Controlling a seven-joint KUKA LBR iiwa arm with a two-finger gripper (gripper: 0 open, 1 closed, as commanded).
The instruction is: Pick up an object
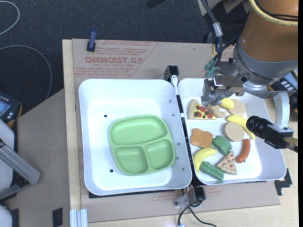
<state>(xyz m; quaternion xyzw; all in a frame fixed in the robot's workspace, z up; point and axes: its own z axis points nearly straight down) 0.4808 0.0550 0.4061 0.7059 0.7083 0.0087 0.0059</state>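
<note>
**Entry: hand lowered over the far corner of the toy-food bin**

Location — the hand (211, 98) sits low in the right bin (270, 171), at its far left corner, directly over a pizza slice (200, 111) and a beige piece (218, 110) beside it. Whether it is open or closed, and whether it has anything, cannot be told from this slant.

Contents of the right bin — yellow pieces (227, 103) near the hand, a banana (240, 123), a round tan disc (234, 132), an orange-brown piece (201, 137), broccoli (221, 144), a sausage (243, 151), a second banana (204, 155), a second pizza slice (227, 164), a green vegetable (211, 170). All lie close, several touching.

Left bin (94, 108) — holds a green divided plate (141, 144).

Handling note — the likeliest target is the flat pizza slice under the hand. Flat items call for a full descent to the bin floor and a centred close; the crowding neighbours risk a double catch or a nudge aside. A straight, slow lift would suit.
</note>
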